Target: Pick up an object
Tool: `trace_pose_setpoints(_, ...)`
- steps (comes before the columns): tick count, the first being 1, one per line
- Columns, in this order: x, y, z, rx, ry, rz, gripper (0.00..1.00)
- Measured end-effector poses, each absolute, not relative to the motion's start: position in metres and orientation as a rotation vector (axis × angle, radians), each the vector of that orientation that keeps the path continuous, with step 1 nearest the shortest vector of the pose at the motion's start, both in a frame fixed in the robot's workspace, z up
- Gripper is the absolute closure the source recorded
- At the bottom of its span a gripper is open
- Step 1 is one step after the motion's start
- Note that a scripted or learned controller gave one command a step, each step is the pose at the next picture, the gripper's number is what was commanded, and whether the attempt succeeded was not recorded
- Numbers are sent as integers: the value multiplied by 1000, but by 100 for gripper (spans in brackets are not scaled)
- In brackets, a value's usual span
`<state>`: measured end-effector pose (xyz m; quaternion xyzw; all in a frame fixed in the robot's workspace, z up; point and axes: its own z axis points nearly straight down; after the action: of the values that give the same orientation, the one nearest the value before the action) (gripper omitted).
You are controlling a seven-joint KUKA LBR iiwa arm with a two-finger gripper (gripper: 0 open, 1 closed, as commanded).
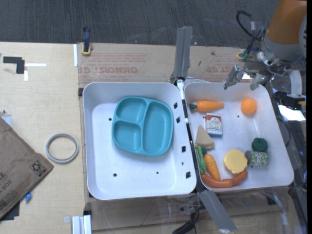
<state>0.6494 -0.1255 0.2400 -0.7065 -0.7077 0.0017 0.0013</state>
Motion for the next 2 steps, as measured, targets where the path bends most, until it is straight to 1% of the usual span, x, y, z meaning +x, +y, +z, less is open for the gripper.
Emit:
trace_pose_setpoints(1, 610, -96, 91, -2006, -2417, 1, 0)
trace_pose_setpoints(2, 601, -77, 190, -1748, -2610, 2, 0)
